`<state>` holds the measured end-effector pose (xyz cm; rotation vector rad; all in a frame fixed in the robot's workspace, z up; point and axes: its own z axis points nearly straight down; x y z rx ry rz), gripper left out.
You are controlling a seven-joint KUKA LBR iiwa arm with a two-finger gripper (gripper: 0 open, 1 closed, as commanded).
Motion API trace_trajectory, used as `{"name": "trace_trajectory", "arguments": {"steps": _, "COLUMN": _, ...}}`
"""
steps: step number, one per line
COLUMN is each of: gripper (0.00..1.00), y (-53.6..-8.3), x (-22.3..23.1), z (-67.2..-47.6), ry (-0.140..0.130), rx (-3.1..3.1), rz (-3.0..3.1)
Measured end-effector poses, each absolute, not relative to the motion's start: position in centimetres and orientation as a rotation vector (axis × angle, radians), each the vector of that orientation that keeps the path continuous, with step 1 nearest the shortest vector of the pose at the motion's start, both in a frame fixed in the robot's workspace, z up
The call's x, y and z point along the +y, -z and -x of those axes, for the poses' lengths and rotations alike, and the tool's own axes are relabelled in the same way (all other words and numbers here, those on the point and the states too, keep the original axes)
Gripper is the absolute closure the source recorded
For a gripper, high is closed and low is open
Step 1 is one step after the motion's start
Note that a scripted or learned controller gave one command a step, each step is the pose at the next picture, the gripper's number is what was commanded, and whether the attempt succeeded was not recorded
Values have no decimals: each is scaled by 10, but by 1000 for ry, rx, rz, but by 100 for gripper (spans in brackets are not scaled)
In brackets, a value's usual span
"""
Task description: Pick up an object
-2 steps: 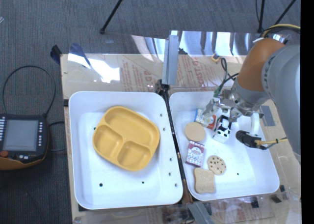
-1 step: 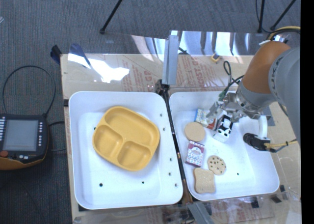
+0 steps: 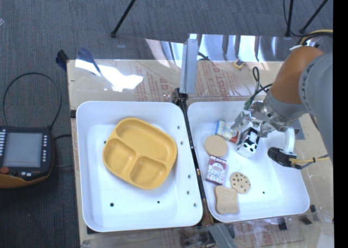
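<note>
Hand point(image 3: 249, 132) over a cow-spotted toy point(image 3: 248, 146) near a round flat biscuit point(image 3: 216, 146); its grip unclear.

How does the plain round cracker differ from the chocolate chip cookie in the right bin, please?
The round cracker is plain tan and looks larger; the chocolate chip cookie is dotted with dark chips and looks smaller. The cracker lies nearer the gripper, the cookie farther forward, beside the slice of bread. Both are round, flat, and lie in the right bin.

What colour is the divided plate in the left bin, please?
Yellow divided plate, in the camera view.
</note>
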<state>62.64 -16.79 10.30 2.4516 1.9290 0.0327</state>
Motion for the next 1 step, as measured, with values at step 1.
{"name": "trace_trajectory", "arguments": {"steps": 1, "gripper": 0, "y": -103, "x": -179, "z": -629, "ry": -21, "rx": 1950, "rz": -2433}}
